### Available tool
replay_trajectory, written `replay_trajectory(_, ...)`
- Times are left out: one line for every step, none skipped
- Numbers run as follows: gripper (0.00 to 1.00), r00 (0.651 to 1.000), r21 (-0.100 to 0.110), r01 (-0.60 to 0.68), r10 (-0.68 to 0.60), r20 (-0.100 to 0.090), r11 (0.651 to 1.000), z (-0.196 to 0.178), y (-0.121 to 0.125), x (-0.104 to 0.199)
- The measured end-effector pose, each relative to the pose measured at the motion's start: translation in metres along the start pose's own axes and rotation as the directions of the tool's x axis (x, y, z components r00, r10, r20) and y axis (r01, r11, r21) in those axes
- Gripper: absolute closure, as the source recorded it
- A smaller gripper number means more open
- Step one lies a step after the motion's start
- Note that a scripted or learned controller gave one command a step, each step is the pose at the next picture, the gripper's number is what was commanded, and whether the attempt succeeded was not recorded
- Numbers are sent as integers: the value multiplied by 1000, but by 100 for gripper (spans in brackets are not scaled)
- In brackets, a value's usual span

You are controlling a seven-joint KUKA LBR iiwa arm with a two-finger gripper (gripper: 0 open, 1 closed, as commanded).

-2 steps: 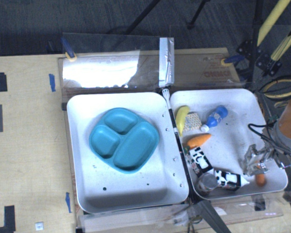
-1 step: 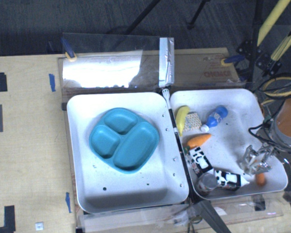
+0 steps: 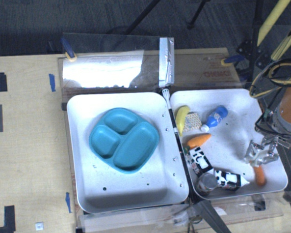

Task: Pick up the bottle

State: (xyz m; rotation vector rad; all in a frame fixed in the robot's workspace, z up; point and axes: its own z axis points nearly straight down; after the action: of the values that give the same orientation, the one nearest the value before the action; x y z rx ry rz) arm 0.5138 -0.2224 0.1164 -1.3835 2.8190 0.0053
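Note:
The bottle (image 3: pixel 215 117) is small and blue with a white cap. It lies on its side in the upper middle of the right bin (image 3: pixel 233 97), cap pointing down-left. My gripper (image 3: pixel 261 153) hangs over the right side of that bin, well to the lower right of the bottle and apart from it. It is open with nothing between its fingers. The arm's orange band (image 3: pixel 288 110) is at the right edge.
Around the bottle lie a yellow banana (image 3: pixel 182 117), a beige sponge (image 3: pixel 193 121) and an orange carrot (image 3: pixel 199 140). Black-and-white items (image 3: pixel 228 178) and a can (image 3: pixel 206 182) lie at the bin's front. An orange piece (image 3: pixel 260 176) sits just below the gripper. The left bin (image 3: pixel 84 156) holds a blue divided plate (image 3: pixel 124 139).

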Motion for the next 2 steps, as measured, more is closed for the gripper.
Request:
replay_trajectory(100, 903, -5, 430, -430, 0, 903, 1, 14, 11)
replay_trajectory(100, 711, 3, 703, -703, -2, 711, 23, 5, 0)
